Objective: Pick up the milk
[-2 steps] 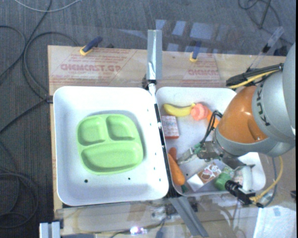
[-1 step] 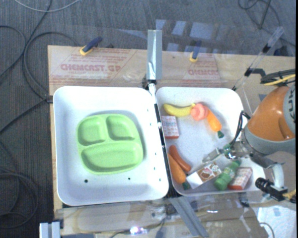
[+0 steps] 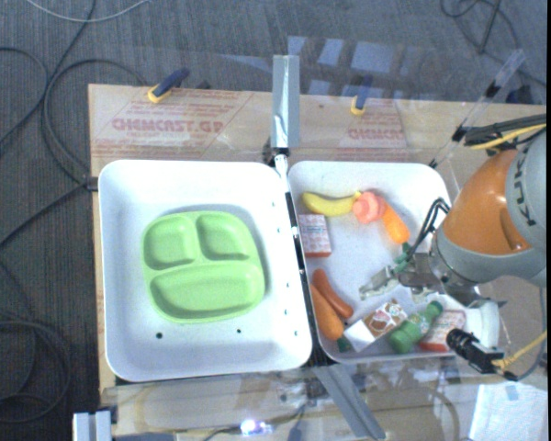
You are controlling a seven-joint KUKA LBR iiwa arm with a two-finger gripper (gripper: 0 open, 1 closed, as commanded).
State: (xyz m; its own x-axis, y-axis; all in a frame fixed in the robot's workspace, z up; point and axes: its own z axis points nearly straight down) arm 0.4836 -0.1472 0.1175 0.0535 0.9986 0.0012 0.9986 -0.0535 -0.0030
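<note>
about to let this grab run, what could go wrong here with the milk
1. The milk lies tight against the green bottle and a red-and-white packet, so the gripper may catch a neighbour instead.
2. The milk sits near the right bin's front wall, leaving little room on that side.

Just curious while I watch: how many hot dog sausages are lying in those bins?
2. Both sausages lie in the right bin, by its left wall: one slanting above the other, touching side by side. The arm covers part of that bin, so another may be hidden.
</note>
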